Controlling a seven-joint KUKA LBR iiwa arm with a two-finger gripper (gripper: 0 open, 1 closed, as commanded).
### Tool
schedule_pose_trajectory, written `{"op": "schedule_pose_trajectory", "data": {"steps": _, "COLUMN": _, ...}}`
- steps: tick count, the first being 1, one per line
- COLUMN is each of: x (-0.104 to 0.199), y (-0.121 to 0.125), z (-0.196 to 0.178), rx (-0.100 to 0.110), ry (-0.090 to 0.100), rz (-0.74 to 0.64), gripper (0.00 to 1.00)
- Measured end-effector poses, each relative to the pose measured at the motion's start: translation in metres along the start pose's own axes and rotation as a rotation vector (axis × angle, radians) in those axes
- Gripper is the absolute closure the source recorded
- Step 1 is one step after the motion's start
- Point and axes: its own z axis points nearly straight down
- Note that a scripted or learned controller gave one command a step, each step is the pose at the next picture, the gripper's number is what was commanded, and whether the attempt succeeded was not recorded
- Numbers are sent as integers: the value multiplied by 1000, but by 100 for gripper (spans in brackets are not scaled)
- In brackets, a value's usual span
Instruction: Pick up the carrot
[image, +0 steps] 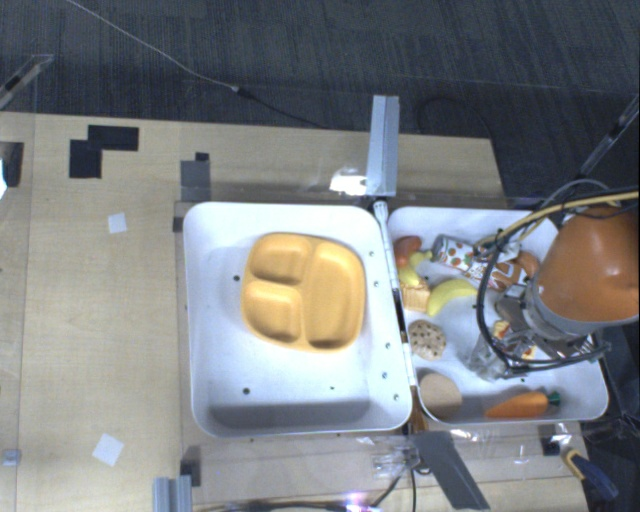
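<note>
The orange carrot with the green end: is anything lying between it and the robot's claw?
In the camera view, bare white bin floor separates the orange carrot from the gripper.

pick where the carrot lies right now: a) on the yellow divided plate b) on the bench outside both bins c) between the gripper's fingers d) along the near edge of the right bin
d: the carrot lies flat along the near edge of the right bin, below the arm.
</note>
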Motion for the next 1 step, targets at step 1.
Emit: {"op": "schedule_pose_trajectory", "data": {"steps": 1, "x": -31, "y": 4, "z": 0, "rx": 0, "ry": -1, "rz": -346, "gripper": 100}}
